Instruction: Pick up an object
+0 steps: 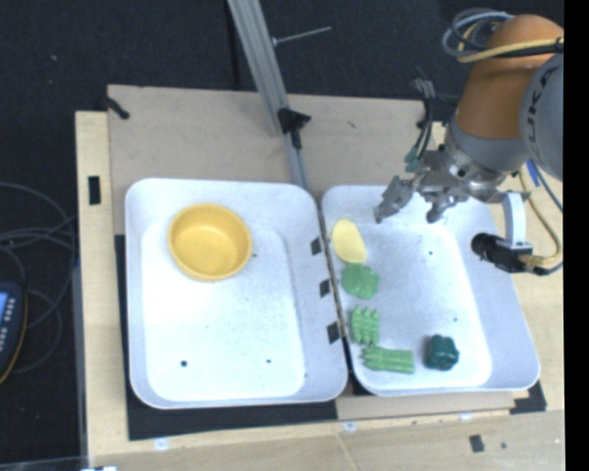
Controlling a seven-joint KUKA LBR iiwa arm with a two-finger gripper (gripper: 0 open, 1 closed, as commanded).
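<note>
On the left, the left bin (157,361) holds a yellow bowl (210,241) sitting upright near its far corner, well apart from the arm and an unlikely target from here; moving right, the right bin (491,302) carries its things crowded along the left wall: a pale yellow piece (348,241) with its long axis running roughly toward the far edge, a round green piece (360,283) just below it, a ridged green piece (365,325), then a long green piece (389,360) lying nearly crosswise and pointing toward the dark green lump (441,352), which sits alone; further right the hand (418,202) hangs over the bin's far end with fingers spread wide and nothing between them; the risk, as I judge it, is that things pressed against the wall leave no room for a finger on that side, so a closing grip could push one away, or catch two neighbours at once; the lone lump looks safer.
</note>
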